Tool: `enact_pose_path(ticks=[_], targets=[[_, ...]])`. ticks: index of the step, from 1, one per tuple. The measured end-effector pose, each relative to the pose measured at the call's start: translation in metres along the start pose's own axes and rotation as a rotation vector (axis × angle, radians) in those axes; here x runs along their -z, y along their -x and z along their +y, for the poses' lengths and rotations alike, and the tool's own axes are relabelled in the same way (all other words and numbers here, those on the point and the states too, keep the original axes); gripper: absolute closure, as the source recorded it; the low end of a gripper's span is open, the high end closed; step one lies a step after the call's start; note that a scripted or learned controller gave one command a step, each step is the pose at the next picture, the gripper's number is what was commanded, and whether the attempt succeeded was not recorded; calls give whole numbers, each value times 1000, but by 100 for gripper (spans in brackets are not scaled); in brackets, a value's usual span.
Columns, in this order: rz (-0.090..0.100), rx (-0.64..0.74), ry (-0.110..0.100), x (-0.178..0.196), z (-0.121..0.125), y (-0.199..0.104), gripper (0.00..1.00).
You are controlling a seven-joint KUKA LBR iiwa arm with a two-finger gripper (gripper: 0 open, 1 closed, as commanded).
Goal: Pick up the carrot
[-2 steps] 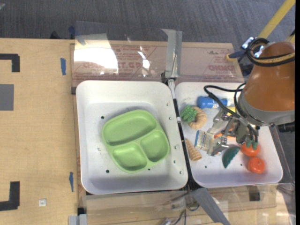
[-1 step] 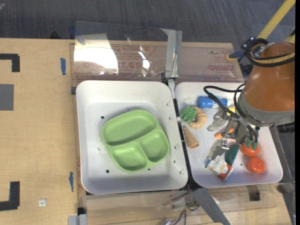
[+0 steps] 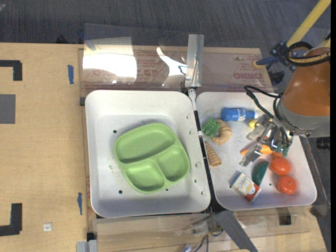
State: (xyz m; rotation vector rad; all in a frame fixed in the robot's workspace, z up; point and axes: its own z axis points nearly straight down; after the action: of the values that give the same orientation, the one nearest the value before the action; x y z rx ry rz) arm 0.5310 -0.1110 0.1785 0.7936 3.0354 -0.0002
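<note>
Orange and slim, the carrot (image 3: 256,149) lies in the right bin (image 3: 307,196), and the pincer (image 3: 264,143) is right down on it, metal fingers (image 3: 255,156) straddling that orange sliver. Whether they are apart or pressed onto it, I cannot tell; the fingertips are a tangle of metal and colour from up here. Just below the pincer sits a dark green vegetable (image 3: 260,172), with two orange-red tomatoes, one (image 3: 280,166) beside it and one (image 3: 286,185) further down toward the bin's corner. Down and to the left of the pincer, a small white and red carton (image 3: 245,186) lies tilted. Off to the pincer's left: a ridged tan cone (image 3: 212,154), and above it a curved tan piece with a leafy green top (image 3: 218,129). Up and left of the pincer, a blue bottle (image 3: 237,114) lies on its side, a yellow item (image 3: 255,123) next to it. Well away to the left, the other bin (image 3: 100,109) carries a green divided plate (image 3: 151,157). The arm's orange band (image 3: 313,91) looms above the pincer.
</note>
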Motion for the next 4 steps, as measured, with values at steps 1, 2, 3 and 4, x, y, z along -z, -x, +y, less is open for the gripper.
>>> enact_pose_path(ticks=[1, 2, 3, 4], targets=[[3, -378, -2, -67, -37, 42, 0], [-3, -477, 3, -89, -39, 28, 0], [-9, -716, 7, -89, -42, -13, 0], [-16, -714, 11, -76, -41, -10, 100]])
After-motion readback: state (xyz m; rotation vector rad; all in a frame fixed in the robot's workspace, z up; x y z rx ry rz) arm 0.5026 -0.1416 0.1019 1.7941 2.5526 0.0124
